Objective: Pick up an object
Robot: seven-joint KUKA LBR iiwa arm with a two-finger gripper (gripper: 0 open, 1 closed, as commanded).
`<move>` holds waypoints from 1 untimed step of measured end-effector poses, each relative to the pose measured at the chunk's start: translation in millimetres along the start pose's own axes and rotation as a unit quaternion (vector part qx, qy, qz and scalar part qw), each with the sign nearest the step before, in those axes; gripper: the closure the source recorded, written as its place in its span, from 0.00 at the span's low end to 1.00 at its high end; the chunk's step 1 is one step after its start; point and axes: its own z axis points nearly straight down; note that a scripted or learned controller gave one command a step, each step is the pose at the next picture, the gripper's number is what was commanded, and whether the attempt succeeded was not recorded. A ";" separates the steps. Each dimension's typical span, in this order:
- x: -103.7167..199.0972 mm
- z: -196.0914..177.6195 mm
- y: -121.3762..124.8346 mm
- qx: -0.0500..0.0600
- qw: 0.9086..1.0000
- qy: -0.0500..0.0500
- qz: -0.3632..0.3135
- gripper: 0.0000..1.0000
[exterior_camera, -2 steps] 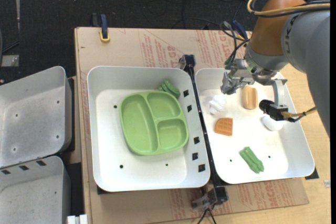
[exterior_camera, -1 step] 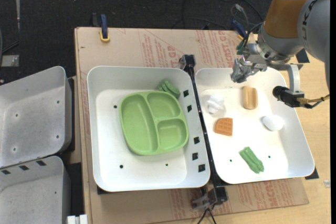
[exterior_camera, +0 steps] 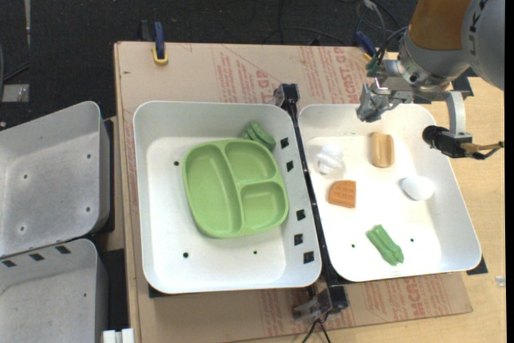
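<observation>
Gripper [exterior_camera: 373, 110]: above the right bin's [exterior_camera: 450, 241] far edge; whether it is open or closed cannot be told, and nothing shows in it.
Tan bread-like piece [exterior_camera: 381, 149]: in the right bin, just below the gripper, apart from it.
Green divided plate [exterior_camera: 236, 187]: left bin [exterior_camera: 161, 253].

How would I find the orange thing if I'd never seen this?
Look in the right bin. Near its middle, below a white lump, lies the orange wedge. It is the bin's sole orange piece, with a ridged top.
</observation>
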 end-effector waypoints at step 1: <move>46.9 11.6 -26.6 0.003 1.000 0.001 -0.002 1.00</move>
